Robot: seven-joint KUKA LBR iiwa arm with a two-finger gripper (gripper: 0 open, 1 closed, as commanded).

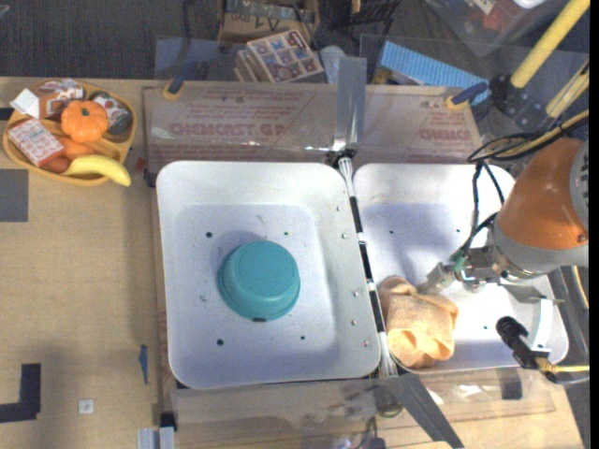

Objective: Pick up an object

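Soft tan cloth (419,324) lies in the right bin (412,209), by its left wall, and the gripper (447,274) hangs just beside it, so the grab seems not done yet; next it should go down onto it.

My arm (547,215) is cut off at the frame's right edge, right of the tan cloth (419,324); my gripper (447,273) fingers too blurred to tell

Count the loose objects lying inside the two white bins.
2. A teal bowl, upside down, sits mid left bin. A tan cloth-like lump lies in the right bin, at its near left corner. The arm may hide more there.
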